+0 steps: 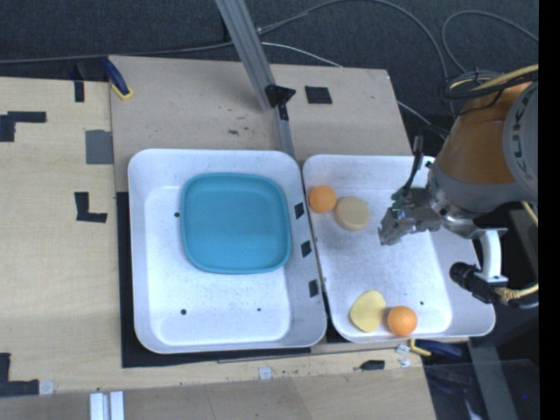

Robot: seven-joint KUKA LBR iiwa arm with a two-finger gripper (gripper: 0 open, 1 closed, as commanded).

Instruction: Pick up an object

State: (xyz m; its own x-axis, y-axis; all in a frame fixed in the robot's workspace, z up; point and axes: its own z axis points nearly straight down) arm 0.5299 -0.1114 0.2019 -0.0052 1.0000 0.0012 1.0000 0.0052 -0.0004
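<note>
While left bin (157, 261) holds blue plate (234, 222) — right bin (455, 318): four small items; hand (391, 231) state unclear.

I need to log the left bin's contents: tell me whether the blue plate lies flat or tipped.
Flat. The blue plate rests on the floor of the left bin, its whole rim showing evenly, apart from the bin's walls.

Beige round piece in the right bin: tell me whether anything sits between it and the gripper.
Nothing visible does. The gripper hangs over bare bin floor just right of the beige round piece. The orange ball lies on the piece's far side, to its left, and the right bin holds nothing else in that gap.
</note>
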